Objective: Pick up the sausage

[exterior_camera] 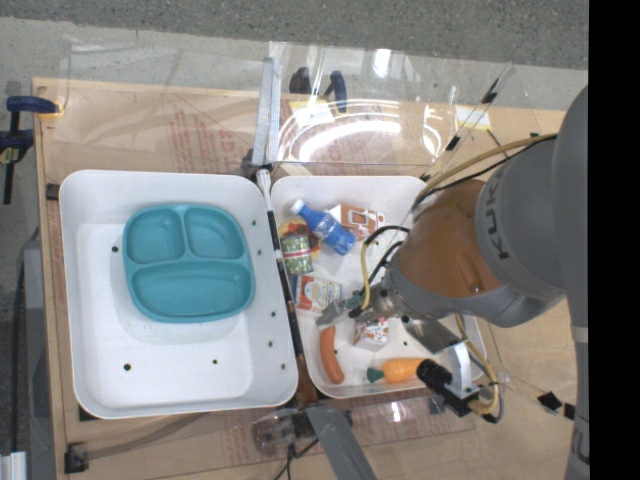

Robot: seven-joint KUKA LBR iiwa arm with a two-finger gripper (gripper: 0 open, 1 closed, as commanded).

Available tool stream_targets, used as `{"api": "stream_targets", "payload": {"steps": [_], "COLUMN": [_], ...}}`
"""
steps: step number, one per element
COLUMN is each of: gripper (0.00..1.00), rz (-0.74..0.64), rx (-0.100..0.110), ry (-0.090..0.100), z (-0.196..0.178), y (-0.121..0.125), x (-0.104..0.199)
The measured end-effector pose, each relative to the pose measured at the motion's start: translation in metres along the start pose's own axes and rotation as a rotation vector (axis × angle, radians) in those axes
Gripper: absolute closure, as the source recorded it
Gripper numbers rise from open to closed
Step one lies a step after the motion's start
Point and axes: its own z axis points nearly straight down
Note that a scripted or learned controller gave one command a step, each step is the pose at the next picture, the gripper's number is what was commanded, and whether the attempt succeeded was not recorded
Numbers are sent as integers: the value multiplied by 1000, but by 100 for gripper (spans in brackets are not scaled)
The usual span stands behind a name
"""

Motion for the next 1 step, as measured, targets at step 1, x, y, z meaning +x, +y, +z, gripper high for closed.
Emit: {"api": "stream_targets", "payload": {"steps": [1], "gripper": [0], "rz": [-101], "rx": [46], "ry": [32], "z": [30], "y": [-13], "x": [12]}}
